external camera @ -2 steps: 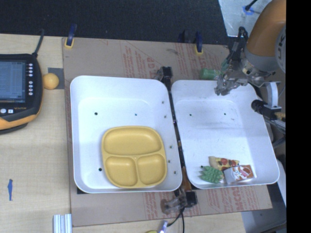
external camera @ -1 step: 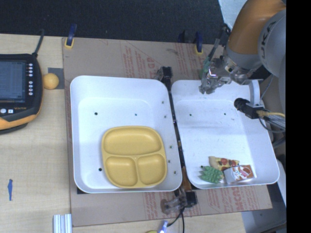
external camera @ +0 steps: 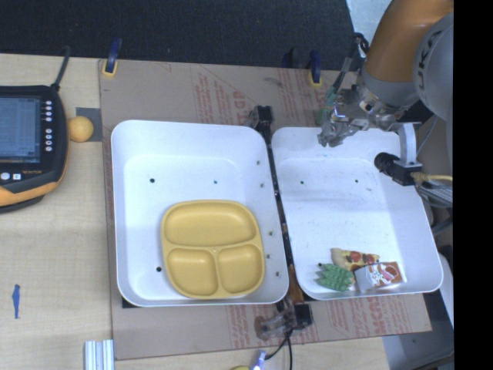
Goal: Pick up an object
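The two-finger metal gripper hangs above the far edge of the right shallow white bin; its finger state cannot be determined. Near the bin's front wall lie a pizza-slice toy, a green leafy toy and a red-and-white packet.

Glossy white plastic bins; matt yellow plastic tray; cardboard underlay.

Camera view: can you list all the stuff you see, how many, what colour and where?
White bins: two, side by side on the bench.
Divided plate: one, yellow, in the left bin.
Toy food pieces: a small cluster, green, red and white, near corner of the right bin.
Ball: one, yellow-orange, left of the bins.
Handheld screen unit: one, black and orange, far left.
Gripper: one, grey, above the right bin's far edge, holding nothing visible.
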Motion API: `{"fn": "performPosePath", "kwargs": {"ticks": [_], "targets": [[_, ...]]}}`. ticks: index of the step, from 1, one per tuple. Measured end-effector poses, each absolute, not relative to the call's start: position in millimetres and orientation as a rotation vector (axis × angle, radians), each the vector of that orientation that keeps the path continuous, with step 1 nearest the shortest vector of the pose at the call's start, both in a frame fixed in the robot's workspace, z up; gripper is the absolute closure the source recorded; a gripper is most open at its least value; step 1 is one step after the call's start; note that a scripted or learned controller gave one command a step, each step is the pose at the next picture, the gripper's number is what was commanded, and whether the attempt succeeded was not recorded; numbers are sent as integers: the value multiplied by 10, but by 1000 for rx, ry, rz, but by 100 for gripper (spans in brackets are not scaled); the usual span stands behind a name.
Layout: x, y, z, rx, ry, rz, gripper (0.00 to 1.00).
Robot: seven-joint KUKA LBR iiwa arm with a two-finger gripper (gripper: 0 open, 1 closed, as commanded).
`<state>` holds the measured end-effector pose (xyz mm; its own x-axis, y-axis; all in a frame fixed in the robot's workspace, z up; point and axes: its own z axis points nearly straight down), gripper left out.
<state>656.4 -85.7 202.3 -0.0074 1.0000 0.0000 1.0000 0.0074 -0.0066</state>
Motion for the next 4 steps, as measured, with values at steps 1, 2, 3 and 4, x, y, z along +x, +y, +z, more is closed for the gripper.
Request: {"fn": "performPosePath", "kwargs": {"ticks": [1,2,3,4], "targets": [[6566,-862,2128,-2207,-2228,8,100],[6561,-27,1916,-2212,-2227,5,100],[6272,-343,2544,-2218,-2223,2,100],[6520,-715,2207,-2218,-2224,6,100]]}}
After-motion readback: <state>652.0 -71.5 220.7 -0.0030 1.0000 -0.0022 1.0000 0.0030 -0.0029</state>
